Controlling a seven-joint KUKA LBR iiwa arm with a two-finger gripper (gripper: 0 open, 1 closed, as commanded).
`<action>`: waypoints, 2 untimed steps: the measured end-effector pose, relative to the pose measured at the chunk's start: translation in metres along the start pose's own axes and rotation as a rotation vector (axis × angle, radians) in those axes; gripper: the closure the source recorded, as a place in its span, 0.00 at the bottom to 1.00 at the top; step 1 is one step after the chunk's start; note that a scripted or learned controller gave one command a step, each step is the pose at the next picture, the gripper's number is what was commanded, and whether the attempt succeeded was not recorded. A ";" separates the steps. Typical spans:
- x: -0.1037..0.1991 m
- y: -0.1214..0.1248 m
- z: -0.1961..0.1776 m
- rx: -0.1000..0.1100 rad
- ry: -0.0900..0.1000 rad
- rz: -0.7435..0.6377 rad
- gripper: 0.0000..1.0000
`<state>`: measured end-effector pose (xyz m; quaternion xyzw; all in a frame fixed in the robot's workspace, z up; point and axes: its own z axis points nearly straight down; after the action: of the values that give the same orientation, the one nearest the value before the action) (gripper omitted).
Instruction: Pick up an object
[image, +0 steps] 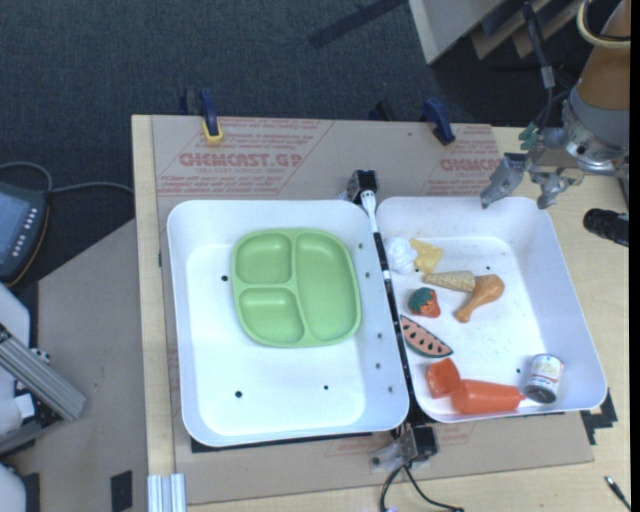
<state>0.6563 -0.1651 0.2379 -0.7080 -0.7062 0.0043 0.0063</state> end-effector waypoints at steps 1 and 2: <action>0.000 0.002 -0.009 -0.015 -0.003 -0.003 0.00; 0.007 -0.002 0.051 -0.008 -0.001 -0.003 0.00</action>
<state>0.6538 -0.1576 0.1870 -0.7071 -0.7071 0.0020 0.0033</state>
